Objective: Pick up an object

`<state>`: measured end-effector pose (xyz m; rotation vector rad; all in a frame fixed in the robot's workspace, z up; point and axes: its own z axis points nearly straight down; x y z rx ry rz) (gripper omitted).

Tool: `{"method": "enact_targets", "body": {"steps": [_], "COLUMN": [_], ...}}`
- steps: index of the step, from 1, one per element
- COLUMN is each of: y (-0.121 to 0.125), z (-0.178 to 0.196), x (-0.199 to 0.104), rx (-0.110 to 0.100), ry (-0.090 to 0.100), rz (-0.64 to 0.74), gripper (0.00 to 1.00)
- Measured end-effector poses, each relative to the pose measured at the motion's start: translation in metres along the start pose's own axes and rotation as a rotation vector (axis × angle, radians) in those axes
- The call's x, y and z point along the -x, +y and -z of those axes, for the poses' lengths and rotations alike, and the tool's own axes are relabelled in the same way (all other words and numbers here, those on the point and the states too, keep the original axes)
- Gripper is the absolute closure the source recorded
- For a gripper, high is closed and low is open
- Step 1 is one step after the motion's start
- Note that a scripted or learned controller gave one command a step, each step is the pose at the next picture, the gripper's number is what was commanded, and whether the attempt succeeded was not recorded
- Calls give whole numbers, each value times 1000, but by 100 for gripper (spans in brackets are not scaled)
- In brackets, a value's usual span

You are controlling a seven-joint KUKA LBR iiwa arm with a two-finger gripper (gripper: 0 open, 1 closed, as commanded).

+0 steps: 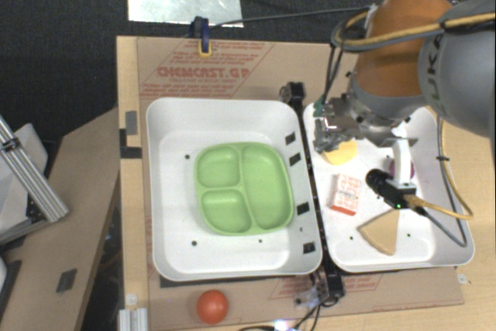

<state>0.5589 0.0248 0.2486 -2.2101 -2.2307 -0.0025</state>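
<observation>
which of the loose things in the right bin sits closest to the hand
The yellow piece, right under the hand near the bin's left wall. The small orange-and-white box and the tan wedge lie lower in the view.

Grey arm (457, 58) – orange band, prob. cabled

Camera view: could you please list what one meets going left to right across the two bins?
Green divided plate → yellow piece → small red-and-white box → tan wedge.
</observation>
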Motion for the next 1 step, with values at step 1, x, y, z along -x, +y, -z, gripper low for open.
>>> {"method": "enact_targets", "body": {"steps": [1], "y": [-18], "z": [-12], "x": [-56], "rx": [-1], "ry": [0], "rz": [0], "gripper": [100]}}
